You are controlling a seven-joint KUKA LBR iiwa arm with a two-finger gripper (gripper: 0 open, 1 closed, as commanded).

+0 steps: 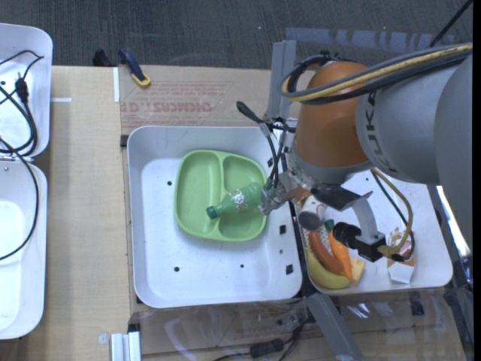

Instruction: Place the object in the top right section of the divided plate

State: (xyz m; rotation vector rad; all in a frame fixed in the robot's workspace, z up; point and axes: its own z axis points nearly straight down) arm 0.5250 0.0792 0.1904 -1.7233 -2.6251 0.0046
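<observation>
Your gripper (272,195) pinches the green bottle (236,201) by its base, slanted over the plate (197,183).

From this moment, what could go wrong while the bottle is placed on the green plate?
1. The green bottle lies tilted across a ridge of the divided plate, so it may roll or settle into the wrong section.
2. The gripper is at the bottle's end near the plate's rim; a pull back could drag the bottle off the plate.
3. The light plate sits loose in the white bin and might shift if pushed.
</observation>
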